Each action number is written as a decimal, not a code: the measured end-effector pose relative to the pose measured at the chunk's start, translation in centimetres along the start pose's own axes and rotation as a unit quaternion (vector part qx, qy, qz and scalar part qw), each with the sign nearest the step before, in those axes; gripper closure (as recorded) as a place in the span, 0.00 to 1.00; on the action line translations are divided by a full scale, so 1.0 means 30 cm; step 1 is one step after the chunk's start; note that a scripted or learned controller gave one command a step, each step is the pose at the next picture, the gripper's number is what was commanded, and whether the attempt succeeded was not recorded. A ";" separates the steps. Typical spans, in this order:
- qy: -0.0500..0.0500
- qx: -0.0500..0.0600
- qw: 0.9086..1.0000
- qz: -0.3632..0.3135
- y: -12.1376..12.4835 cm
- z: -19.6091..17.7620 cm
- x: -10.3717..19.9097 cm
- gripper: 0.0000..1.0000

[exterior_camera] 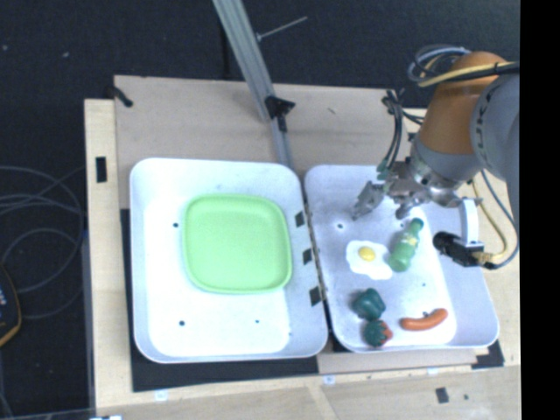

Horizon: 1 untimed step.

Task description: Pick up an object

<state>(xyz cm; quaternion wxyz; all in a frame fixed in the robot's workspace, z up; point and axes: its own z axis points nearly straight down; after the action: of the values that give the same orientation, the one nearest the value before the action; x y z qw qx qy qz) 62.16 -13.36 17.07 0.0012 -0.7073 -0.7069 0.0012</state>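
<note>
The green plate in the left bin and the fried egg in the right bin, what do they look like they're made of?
The green plate looks like moulded plastic: one even pale green, rounded corners, a raised rim and a soft matte sheen. The fried egg is probably a plastic or rubber toy: flat white with a uniform yellow yolk, smooth edges and no food texture. The view leaves plastic or rubber open.

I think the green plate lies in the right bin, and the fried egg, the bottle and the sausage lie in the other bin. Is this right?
Not quite. The camera view shows the green plate in the left bin. The fried egg, the bottle and the sausage lie in the other bin, the right one.
</note>
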 end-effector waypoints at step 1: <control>0.000 0.001 1.000 0.000 -0.003 0.200 -0.026 0.00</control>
<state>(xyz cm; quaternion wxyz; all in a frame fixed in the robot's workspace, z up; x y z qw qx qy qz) 62.04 -14.15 11.07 0.0016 -0.7076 -0.7066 0.0017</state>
